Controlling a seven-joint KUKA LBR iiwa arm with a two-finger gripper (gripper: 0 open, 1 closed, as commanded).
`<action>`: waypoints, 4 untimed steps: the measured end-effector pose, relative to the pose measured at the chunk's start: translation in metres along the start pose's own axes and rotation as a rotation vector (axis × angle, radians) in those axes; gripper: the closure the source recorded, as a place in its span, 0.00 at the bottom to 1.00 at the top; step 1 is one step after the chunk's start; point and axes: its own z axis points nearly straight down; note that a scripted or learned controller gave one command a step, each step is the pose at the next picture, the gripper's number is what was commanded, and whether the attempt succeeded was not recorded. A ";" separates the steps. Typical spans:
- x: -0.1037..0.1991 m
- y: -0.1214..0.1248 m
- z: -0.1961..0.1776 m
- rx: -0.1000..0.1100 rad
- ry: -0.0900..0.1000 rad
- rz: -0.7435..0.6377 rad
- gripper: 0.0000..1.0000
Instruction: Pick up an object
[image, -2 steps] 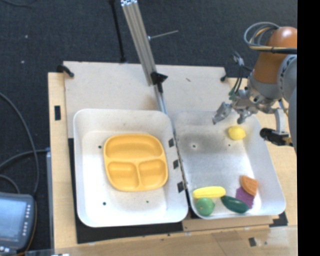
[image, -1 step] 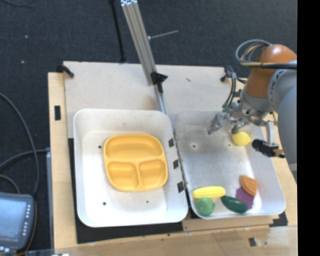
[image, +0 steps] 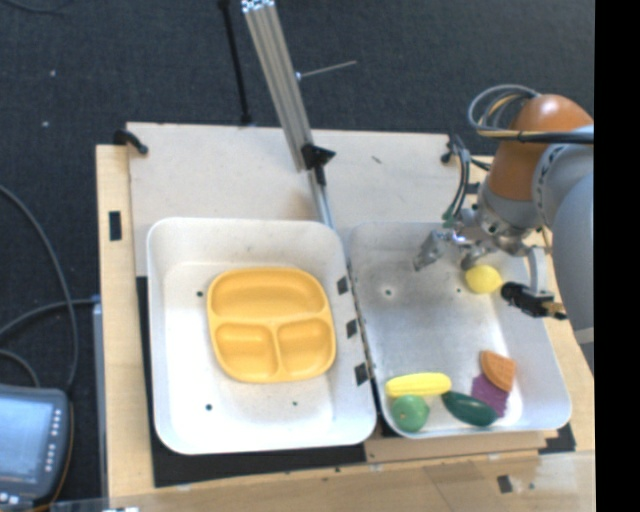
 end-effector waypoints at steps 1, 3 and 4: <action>-0.001 0.001 -0.013 -0.004 -0.003 -0.003 1.00; 0.000 0.009 -0.122 -0.008 0.001 -0.004 1.00; 0.054 -0.002 -0.135 -0.003 0.004 -0.005 1.00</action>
